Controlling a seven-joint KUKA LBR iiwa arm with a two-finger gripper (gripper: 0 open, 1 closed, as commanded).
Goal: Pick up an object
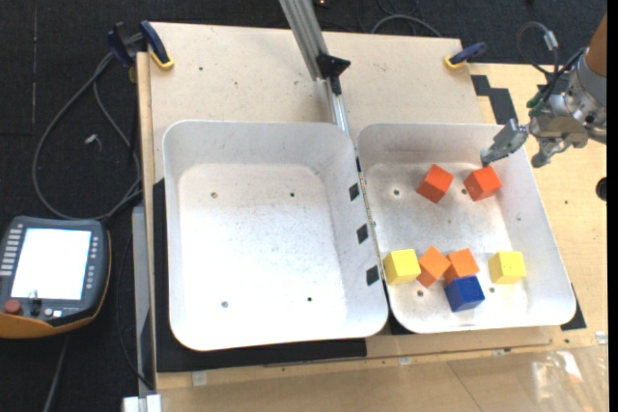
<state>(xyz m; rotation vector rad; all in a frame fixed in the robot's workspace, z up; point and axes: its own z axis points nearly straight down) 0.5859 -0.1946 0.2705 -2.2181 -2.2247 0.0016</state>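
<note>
The right bin (pixel 541 236) holds several small cubes. Two orange cubes (pixel 435 182) (pixel 483 181) lie near its far side. Along its near side sit a yellow cube (pixel 402 264), two more orange cubes (pixel 434 263) (pixel 463 262), a blue cube (pixel 464 292) and another yellow cube (pixel 508 266). My gripper (pixel 524 150) hangs over the bin's far right edge, above and to the right of the nearer orange cube. Its fingers are spread apart with nothing between them.
The left bin (pixel 193 236) sits beside the right one. A slanted metal pole (pixel 299 5) crosses the bench toward the bins' divide. Clamps (pixel 154 48) (pixel 465 55) mark the bench's far corners. A teach pendant (pixel 50 275) lies on the floor at left.
</note>
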